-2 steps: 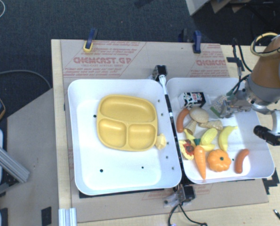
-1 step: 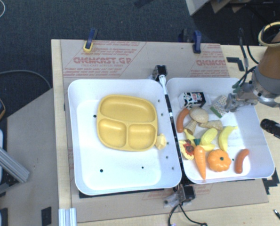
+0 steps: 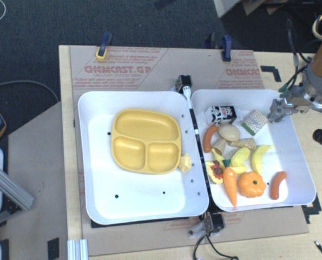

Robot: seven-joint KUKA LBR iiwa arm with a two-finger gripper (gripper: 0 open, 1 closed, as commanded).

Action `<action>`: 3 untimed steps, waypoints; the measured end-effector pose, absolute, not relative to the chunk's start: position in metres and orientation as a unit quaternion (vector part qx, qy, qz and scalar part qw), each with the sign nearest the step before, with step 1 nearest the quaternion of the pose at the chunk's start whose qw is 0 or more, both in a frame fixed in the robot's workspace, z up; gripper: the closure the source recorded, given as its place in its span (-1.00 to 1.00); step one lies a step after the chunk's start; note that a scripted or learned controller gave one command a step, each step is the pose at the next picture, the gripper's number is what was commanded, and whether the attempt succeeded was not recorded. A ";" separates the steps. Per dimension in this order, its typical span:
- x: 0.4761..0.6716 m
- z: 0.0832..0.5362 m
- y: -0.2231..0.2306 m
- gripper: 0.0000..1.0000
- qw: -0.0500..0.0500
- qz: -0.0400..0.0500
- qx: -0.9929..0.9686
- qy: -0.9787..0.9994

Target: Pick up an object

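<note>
Arm enters from right, wrist low over right bin's (image 3: 304,169) far corner; gripper (image 3: 275,111) beside green-white packet (image 3: 254,122); grip state unreadable.

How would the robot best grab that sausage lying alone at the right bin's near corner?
Probably from straight above, pinching the sausage across its narrow middle. It lies flat and tilted, apart from the pumpkin, with bare bin floor on both long sides.
</note>
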State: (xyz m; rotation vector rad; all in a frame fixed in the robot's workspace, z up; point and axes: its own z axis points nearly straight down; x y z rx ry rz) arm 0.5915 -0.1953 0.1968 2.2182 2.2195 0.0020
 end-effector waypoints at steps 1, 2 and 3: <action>0.593 0.227 -0.196 1.00 0.003 0.001 0.707 0.707; 0.614 0.237 -0.145 1.00 0.002 0.002 0.705 0.709; 0.632 0.244 -0.094 1.00 0.002 0.001 0.706 0.708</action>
